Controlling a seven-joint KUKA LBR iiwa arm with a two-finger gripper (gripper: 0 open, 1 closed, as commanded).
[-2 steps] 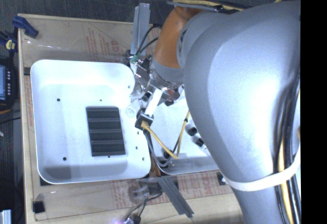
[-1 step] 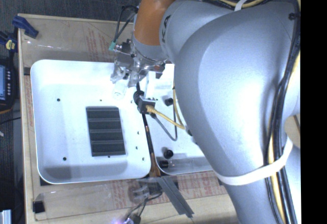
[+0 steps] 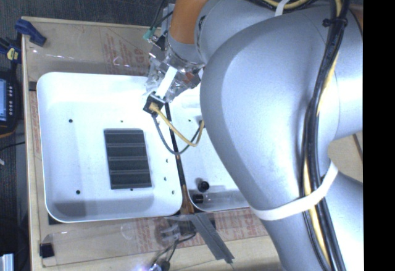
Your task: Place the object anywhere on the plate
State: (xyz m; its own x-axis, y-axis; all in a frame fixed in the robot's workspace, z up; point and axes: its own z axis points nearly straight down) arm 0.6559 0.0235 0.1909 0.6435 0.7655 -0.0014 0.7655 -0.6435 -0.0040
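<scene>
My end effector [image 3: 165,83] hangs below the orange band of my arm, over the far right rim of the left bin [image 3: 68,103]. It is seen from above and is partly hidden by my own wrist. I cannot tell whether it is spread or pressed together, and I can make out nothing pinched in it.

The landmark is a dark ribbed slab [image 3: 128,158], lying flat on the floor of the left bin. I take it to be the plate. From the slab, my end effector is toward the top of the view and a little to the right. It is near but clearly apart, with bare white bin floor between. The slab's long axis runs up and down the view, so the way from my end effector to it goes roughly along its length, slanting left.

Right of the slab, past the wall between the bins, a small black round thing [image 3: 202,186] sits in the near left corner of the right bin [image 3: 216,200]. It may be the object; I cannot tell.

Both bins rest on a pale counter [image 3: 80,47], which shows beyond the slab.
</scene>
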